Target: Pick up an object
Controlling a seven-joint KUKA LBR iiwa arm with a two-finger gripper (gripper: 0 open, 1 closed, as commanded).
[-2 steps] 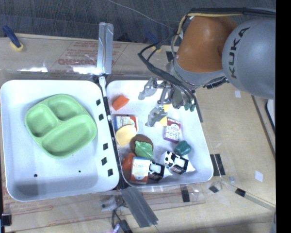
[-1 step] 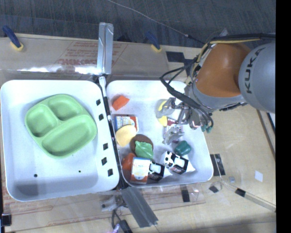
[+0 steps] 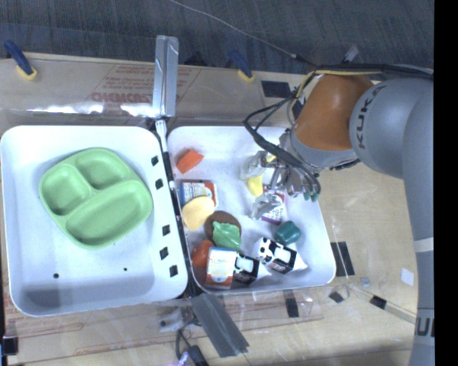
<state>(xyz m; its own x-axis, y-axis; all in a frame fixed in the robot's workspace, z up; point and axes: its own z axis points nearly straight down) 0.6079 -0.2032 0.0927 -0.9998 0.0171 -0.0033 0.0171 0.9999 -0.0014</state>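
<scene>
You see the gripper [image 3: 278, 183] low in the right bin [image 3: 320, 242], down among the toys by a yellow one [image 3: 255, 185], but you cannot tell its grip.

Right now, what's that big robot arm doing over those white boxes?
The grey and orange robot arm reaches in over the right bin, which is full of small toys and food packs. Its gripper hangs low beside a yellow piece and a small packet, as if choosing one. I can't tell whether it has grabbed anything. The left bin holds a green divided plate.
</scene>
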